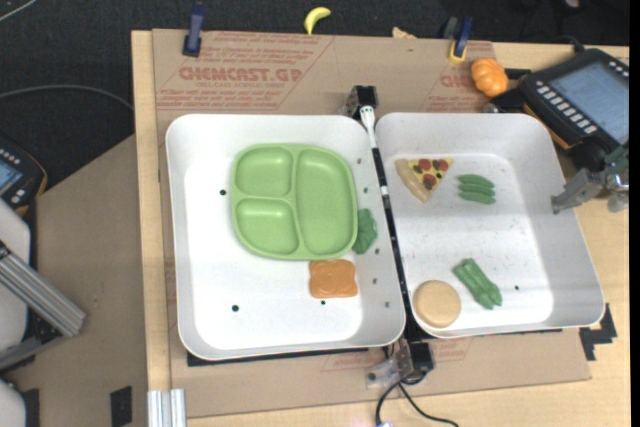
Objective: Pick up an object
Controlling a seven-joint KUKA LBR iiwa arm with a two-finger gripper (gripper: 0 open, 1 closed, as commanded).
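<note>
1. The hand (580, 190) is at the right edge of the right bin (560, 215), just outside its rim, low over the bench (610, 245). Its grey fingers point to the left toward the bin. I cannot tell if they are spread or pressed together, and nothing is seen between them.
2. In the right bin, a pizza slice (424, 177) lies near the far left corner. A small green pea pod (476, 188) lies just beside it on the right, apart from it.
3. A second green pod (478, 282) lies in the near part of this bin. A round tan bun (437, 304) is just to its left, close to the near left corner.
4. The middle and the right side of the right bin floor are bare white, so there is open room between the things and the right rim.
5. In the left bin (200, 245), a green divided plate (295, 200) takes the centre. A dark green piece (365, 231) touches its right edge, next to the wall between the bins.
6. An orange block (333, 279) lies just near the plate's front edge. The left and near parts of this bin are open.
</note>
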